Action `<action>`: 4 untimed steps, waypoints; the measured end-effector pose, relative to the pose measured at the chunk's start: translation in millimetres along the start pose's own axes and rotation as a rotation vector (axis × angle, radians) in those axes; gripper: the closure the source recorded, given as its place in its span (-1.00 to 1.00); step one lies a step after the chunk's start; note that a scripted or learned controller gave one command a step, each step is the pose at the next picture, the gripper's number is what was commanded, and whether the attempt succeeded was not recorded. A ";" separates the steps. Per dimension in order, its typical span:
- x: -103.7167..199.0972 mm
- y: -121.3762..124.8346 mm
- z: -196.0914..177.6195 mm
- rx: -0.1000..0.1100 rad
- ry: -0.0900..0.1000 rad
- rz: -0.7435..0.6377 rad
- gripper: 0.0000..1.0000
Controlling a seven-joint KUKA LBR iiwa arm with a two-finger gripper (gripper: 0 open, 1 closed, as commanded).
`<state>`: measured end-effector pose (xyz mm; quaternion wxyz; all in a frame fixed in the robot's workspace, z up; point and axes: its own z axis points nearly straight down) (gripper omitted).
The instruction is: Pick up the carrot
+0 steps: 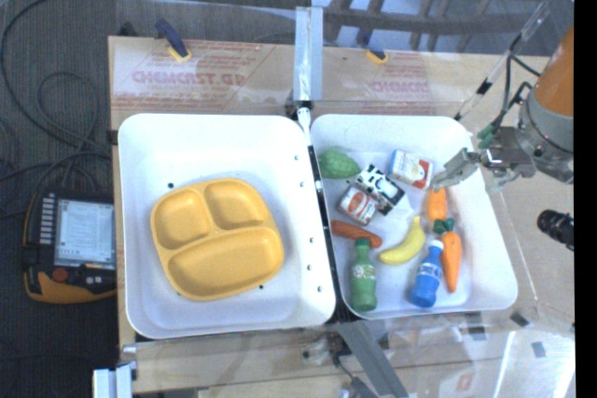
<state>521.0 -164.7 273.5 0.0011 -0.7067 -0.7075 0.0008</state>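
Two white bins sit on the bench. From the right, the gripper hovers, fingers spread and unladen, above two carrots in the right bin, beside one banana and two bottles.

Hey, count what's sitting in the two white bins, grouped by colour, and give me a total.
Orange: 2, carrots
Yellow: 2, tray, banana
Green: 2, bottle, vegetable
Blue: 1, bottle
Red: 1, sausage
Printed packs: 3
Total: 11
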 end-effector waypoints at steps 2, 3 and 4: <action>-37.9 23.6 179.5 -0.002 0.003 0.185 -1.00; -38.3 23.1 171.0 -0.001 0.002 0.186 1.00; -7.3 43.5 58.5 0.000 -0.003 0.304 1.00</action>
